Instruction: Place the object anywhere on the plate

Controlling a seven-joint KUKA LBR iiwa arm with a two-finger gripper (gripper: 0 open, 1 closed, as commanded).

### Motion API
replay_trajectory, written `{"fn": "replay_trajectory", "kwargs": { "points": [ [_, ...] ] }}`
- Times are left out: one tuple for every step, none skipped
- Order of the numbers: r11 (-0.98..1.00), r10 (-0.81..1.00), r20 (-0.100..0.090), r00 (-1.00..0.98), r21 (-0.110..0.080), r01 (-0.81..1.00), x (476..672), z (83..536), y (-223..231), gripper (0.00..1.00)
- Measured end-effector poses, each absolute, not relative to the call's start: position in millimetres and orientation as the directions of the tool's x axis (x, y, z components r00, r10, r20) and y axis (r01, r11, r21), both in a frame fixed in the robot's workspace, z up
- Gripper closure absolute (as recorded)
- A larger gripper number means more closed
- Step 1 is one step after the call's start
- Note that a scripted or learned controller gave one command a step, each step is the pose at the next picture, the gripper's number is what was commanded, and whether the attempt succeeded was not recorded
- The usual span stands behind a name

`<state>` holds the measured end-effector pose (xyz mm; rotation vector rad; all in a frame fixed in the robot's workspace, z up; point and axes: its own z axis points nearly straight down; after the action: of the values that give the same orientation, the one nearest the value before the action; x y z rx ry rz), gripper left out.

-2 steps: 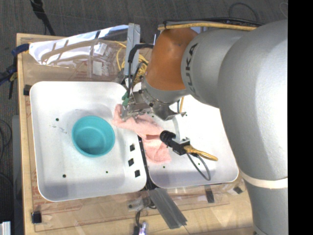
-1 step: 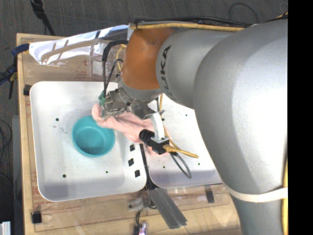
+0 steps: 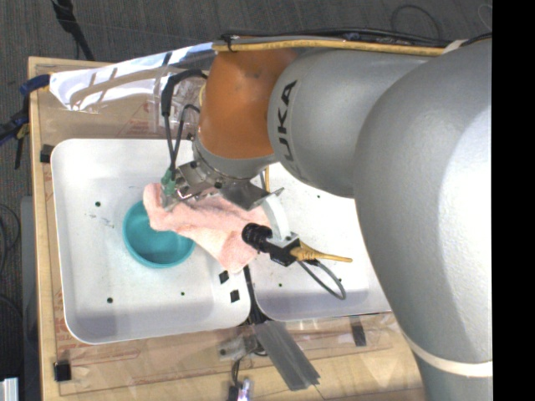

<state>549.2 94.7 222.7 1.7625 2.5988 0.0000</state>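
From the camera above the bench, we see the arm's gripper (image 3: 194,184) low over the left bin (image 3: 84,307), its fingers hidden, so we cannot tell their state. A pink cloth (image 3: 213,228) drapes beneath it, partly overlapping the teal plate (image 3: 149,242).

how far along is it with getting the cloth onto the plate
Done: the pink cloth already drapes over the teal plate in the left bin. In hand: the gripper sits at the cloth's upper edge. Left: much cloth trails off the plate toward the bins' divide.
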Motion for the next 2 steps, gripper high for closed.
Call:
{"fn": "replay_trajectory", "kwargs": {
  "points": [
    [0.402,0.916,-0.001,-0.402,-0.004,0.916,585.2,186.7,103.3,1.00],
    [0.529,0.848,0.001,-0.529,-0.003,0.848,570.0,155.0,101.9,1.00]
  ]
}}
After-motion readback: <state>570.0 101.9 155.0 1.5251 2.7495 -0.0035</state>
